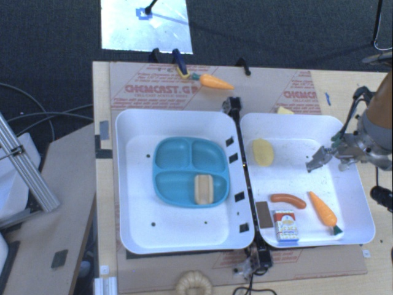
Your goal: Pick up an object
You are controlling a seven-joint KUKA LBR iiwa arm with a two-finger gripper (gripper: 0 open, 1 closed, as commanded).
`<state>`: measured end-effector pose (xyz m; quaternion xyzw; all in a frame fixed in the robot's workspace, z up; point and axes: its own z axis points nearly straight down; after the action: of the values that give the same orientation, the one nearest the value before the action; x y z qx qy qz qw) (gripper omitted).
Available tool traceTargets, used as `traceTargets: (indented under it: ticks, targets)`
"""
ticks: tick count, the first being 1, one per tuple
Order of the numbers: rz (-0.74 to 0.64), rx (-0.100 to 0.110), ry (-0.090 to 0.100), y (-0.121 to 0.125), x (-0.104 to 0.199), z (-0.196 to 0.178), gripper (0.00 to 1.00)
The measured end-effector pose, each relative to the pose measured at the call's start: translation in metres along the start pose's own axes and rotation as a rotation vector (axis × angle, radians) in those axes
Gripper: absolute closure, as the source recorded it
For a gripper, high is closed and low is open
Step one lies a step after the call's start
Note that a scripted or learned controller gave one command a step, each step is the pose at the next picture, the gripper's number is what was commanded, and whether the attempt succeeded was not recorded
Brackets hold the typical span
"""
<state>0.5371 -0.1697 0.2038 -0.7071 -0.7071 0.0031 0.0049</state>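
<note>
Beyond carrot point(323, 209) and sausage point(288, 200), gripper point(322, 159) hovers, holding nothing

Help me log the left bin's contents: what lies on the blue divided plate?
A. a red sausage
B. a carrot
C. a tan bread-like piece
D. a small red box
C: a tan bread-like piece lies in a lower compartment of the blue divided plate; the carrot, sausage and red box are in the right bin.

I work in a robotics lab: my bench of protective-papered board point(215, 85) bears two shallow white plastic bins point(132, 165), with loose black cables point(37, 112) on dark carpet point(276, 17).
</note>
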Motion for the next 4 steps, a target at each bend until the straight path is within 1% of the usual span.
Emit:
traceTargets:
  ticks: [1,3,4]
  targets:
    - [-0.003,-0.012,-0.002,0.003,0.000,-0.007,0.00]
    - [-0.002,-0.007,-0.001,0.000,0.016,0.113,0.00]
    - [0.000,-0.011,-0.002,0.001,0.016,0.120,0.00]
